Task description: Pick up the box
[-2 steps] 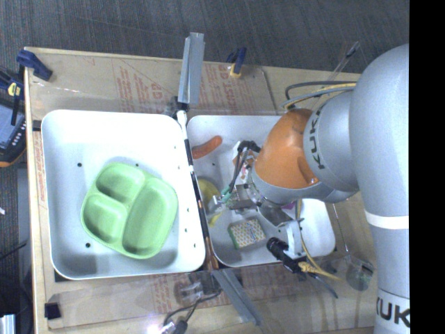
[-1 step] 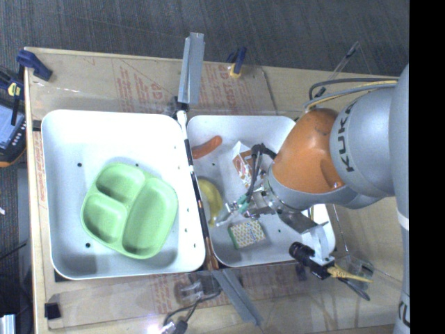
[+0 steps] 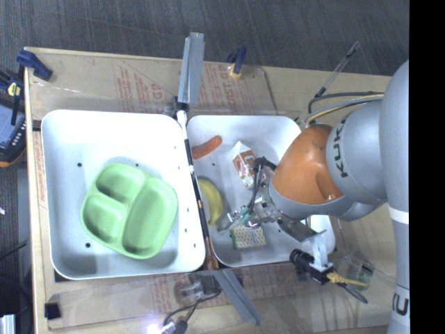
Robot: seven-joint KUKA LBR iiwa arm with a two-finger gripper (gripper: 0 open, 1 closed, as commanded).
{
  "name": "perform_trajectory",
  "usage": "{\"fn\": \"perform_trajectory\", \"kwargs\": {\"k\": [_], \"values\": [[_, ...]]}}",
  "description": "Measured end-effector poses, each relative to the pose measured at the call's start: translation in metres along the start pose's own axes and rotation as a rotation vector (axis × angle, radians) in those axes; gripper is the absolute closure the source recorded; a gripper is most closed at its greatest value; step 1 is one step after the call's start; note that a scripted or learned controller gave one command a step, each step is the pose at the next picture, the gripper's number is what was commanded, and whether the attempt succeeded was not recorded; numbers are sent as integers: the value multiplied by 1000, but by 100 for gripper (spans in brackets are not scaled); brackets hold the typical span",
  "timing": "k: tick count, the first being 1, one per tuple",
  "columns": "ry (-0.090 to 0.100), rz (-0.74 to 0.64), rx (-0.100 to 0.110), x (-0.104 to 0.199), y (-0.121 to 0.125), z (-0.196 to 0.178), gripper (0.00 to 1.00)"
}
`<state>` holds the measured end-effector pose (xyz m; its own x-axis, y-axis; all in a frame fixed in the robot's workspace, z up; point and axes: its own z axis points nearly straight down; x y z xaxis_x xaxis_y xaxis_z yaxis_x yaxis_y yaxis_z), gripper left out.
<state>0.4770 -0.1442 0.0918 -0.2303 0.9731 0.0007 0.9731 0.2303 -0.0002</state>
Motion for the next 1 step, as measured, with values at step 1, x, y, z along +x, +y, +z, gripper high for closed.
{"fn": "perform_trajectory", "kwargs": {"k": [1], "values": [[-1,-4,0,0,0,-9,100]]}}
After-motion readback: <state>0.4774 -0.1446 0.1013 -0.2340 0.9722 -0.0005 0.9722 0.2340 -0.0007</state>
